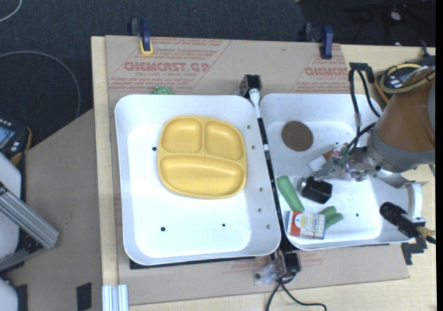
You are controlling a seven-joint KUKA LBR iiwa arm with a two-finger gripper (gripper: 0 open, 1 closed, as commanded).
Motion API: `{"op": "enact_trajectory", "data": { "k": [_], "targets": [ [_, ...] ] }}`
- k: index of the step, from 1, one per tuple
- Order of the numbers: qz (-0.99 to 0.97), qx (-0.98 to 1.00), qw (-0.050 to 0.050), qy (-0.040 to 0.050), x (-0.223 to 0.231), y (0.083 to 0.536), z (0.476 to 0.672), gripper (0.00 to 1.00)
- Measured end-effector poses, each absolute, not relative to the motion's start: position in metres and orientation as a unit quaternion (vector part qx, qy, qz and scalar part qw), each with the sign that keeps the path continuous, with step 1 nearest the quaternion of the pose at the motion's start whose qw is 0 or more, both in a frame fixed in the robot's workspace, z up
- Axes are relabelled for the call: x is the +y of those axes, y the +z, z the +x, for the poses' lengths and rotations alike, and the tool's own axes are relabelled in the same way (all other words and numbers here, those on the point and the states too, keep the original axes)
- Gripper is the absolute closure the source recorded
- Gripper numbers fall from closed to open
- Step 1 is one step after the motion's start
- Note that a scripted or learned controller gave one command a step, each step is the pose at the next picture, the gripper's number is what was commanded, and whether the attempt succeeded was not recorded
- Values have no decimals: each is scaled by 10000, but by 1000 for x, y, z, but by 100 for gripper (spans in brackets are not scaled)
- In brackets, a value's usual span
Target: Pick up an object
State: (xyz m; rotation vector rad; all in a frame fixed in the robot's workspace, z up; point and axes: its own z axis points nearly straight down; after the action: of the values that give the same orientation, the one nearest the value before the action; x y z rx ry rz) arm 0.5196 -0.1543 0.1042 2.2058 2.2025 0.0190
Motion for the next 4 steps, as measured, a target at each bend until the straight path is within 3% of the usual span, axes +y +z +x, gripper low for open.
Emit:
{"op": "enact_trajectory", "data": {
  "k": [1,2,3,4],
  "targets": [
    [7062,7080,25,10,-148,85,562,0],
    [7066,7076,-26,-7,-102,119,519,0],
    [7048,7093,33,45,-52,247,480,0],
    [7067,7075,14,8,-55,250,480,100]
  ]
}}
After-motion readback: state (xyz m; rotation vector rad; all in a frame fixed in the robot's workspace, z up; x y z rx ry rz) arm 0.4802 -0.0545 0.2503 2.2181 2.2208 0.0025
